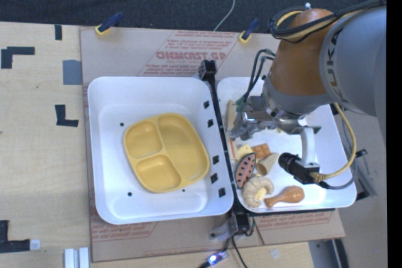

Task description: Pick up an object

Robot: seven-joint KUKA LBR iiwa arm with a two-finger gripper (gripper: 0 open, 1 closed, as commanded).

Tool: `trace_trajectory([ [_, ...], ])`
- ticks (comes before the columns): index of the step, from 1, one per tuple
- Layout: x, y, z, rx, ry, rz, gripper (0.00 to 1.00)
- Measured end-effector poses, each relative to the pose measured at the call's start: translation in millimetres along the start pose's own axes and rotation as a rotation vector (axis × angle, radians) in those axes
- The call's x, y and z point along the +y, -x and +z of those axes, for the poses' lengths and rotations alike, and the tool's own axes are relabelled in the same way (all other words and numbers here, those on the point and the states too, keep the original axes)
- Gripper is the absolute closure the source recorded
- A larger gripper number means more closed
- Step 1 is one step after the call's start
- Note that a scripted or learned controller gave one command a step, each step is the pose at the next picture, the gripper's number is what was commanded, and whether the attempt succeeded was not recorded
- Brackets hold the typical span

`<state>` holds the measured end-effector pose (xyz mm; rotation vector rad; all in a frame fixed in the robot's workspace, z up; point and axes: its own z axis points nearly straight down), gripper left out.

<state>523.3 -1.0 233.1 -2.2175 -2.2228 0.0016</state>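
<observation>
We are looking first at the small toy food crowded in the right bin (pixel 333 116), since any piece would satisfy the task: an orange block (pixel 260 150) is lying just below the gripper (pixel 244 127), a dark speckled piece (pixel 245 165) is sitting a little further toward the front, with a cone (pixel 267 162) touching or nearly touching it on the arm's side, and a pale lump (pixel 256 189) and a drumstick (pixel 286 196) are resting near the front rim, furthest from the gripper. We are judging the orange block or the speckled piece to be the likeliest target, though we cannot tell which. The gripper is hanging low over the bin's inner edge, close to the dark divider (pixel 217 128); the wrist is hiding much of it, so we cannot tell whether it is open or closed, and we are seeing nothing held in it. The risks we are weighing: the pieces are packed so tightly that a descent may be pinching two at once or nudging one aside; the rounded shapes may be squirting out of a squeeze; and a drop this close to the divider may be striking the wall. The left bin (pixel 113 103), away from the gripper, is carrying a yellow plate (pixel 166 154).
</observation>
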Motion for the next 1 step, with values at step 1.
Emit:
trace_trajectory([
  [1,3.6,6.0,9.5,-0.002,-0.002,0.002,1.0],
])
